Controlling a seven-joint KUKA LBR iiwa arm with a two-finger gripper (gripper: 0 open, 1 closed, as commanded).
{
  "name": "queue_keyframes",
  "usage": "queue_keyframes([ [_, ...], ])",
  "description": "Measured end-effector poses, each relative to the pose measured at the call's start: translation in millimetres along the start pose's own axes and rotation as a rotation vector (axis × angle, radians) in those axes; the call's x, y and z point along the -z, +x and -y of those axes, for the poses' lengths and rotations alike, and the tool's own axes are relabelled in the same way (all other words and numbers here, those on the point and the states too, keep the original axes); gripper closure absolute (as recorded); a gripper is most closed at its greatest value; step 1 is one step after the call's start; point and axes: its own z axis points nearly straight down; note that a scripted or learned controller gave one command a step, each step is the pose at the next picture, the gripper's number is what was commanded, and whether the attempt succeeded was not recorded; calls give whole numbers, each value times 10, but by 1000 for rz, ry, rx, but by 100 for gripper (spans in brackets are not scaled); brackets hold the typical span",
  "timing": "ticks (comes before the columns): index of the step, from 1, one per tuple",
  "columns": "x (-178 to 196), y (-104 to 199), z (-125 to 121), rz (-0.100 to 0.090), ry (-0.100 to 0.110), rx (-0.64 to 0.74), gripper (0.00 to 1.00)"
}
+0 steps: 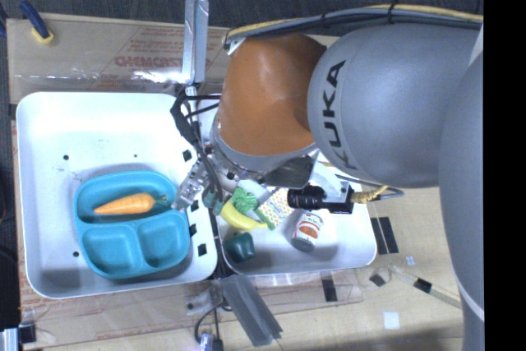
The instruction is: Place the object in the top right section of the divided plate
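The arm [353,111] hides most of the right bin [362,247]; gripper [191,191] is partly seen just right of the divided plate [131,247], can't tell its state. Bench is brown w/ two white bins; dark floor beyond. Carrot [124,204], orange & tapered, lies in the plate's long upper section, inside the left bin [49,144]. Small can [306,230] and dark green item [241,246] sit right of the plate.

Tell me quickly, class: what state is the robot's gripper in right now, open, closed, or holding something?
Two-finger gripper: at the divider between the two bins, beside the blue divided plastic plate; its state cannot be told.
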Motion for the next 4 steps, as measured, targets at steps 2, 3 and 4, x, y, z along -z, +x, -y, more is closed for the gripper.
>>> queue_keyframes([
  [2,-318,141,-137,5,-7,1,100],
  [3,-530,336,-415,1,-4,-224,100],
  [4,-455,82,-40,0,-5,-402,100],
])
